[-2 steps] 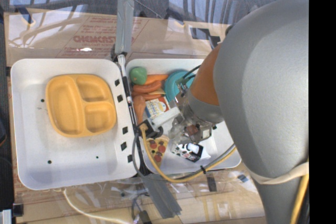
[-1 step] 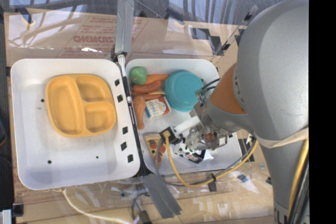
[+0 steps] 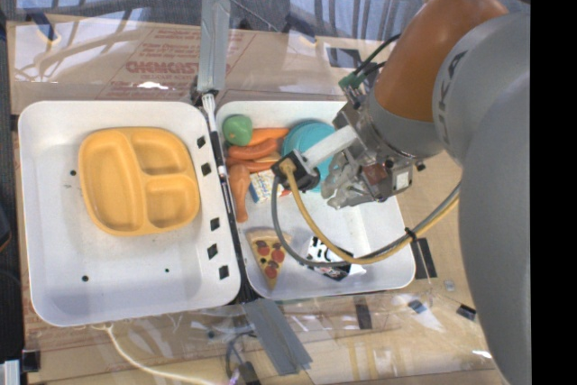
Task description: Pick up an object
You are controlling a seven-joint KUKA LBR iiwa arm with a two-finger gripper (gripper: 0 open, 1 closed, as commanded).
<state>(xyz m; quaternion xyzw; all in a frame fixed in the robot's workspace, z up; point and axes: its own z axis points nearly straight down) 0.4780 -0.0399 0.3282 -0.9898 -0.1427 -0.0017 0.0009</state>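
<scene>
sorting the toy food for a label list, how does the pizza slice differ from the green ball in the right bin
The pizza slice is a flat wedge, tan with red spots, lying near the front of the right bin. The green ball is round and plain green, at the bin's far left corner, touching the orange carrots. The slice lies apart from the other food. Both sit along the bin's left side, clear of the arm.

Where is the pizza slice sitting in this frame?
The pizza slice lies in the right bin, near its front-left corner, close to the divider between the two bins and below the carrots.
</scene>
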